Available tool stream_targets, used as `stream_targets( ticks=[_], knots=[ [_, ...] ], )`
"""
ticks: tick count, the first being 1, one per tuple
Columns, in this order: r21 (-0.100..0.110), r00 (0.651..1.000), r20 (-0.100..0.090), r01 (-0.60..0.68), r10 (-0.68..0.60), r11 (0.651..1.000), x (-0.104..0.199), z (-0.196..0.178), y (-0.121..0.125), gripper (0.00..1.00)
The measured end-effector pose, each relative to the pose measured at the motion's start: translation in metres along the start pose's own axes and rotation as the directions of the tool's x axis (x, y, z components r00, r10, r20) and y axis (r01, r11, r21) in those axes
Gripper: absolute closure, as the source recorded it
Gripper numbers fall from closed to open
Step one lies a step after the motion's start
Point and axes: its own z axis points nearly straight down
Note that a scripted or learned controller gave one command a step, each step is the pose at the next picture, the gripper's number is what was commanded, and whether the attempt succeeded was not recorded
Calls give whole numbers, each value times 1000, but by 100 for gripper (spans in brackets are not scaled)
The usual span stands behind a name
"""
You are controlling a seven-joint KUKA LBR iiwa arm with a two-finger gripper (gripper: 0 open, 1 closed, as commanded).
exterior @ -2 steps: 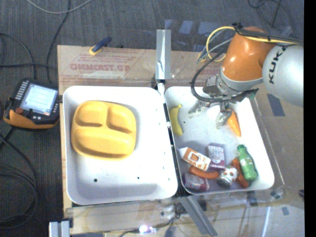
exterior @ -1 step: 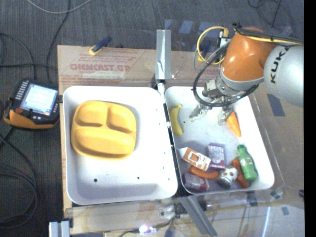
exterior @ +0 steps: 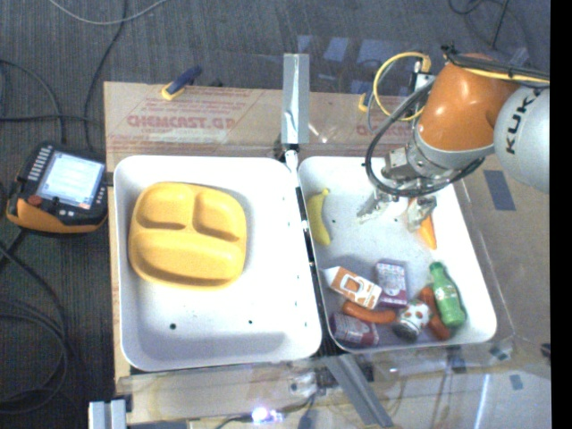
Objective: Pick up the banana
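Nearest the camera, along the lower edge of the right bin (exterior: 478, 324), sits a huddle of small goods: a green bottle (exterior: 447, 295) at about 4 o'clock in the bin, a purple packet (exterior: 391, 281), a white and orange carton (exterior: 357, 286), a red sausage-like piece (exterior: 368, 314), a dark packet (exterior: 355, 332) and a small can (exterior: 411, 322); their labels are too small to read. In the left bin (exterior: 214, 347) a yellow sectioned tray (exterior: 189, 232) lies upside down, toward 10 o'clock.

The banana (exterior: 318, 217) lies in the right bin at about 9 o'clock, just beside the bin's left wall, its long axis running near to far, one tip pointing to 12 o'clock, the other to 6.

Farther in, the jaws (exterior: 397, 207) hang over the bin near 12 o'clock, spread apart with nothing between them, well apart from the banana. An orange carrot-like piece (exterior: 428, 231) lies just beside them at 3 o'clock.

The arm's grey link reads "KU". On the worktop beyond, a brown board (exterior: 192, 121) bears faint red print, seemingly "CHEMCAST". A teach pendant (exterior: 59, 189) rests at far left.
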Motion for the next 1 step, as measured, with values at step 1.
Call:
stream_targets(
  ticks=[1],
  knots=[
    [-1, 972, -7, 236, -236, 972, -39, 0, -1, 0]
  ],
)
